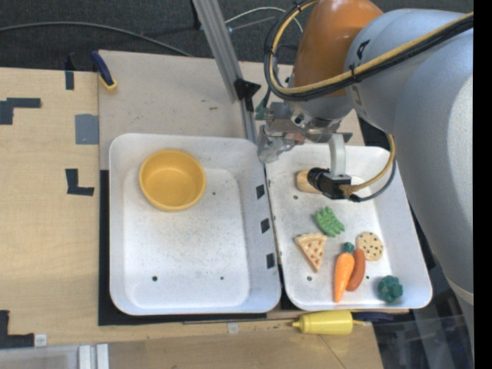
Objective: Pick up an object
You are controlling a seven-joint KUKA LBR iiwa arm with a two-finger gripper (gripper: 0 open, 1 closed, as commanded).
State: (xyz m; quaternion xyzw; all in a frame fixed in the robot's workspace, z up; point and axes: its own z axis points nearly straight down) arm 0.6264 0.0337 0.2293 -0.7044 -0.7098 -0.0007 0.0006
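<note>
- Light wooden bench (46,206) carries two shallow white plastic bins: left bin (123,283), right bin (415,283).
- Yellow squeeze bottle (327,323) lies at its front edge.
- Blue-and-yellow clamp (104,71) sits at the rear.

Both white bins (184,283) look like smooth moulded plastic, faintly speckled with dark flecks. The yellow bowl (172,178) is matt plastic. The surface (38,206) reads as pale wood-grain board (its finish dull, not shiny). The arm's orange band (330,37) is glossy, its grey shell (430,91) satin-smooth. The carrot (343,275) looks like smooth plastic.
</note>
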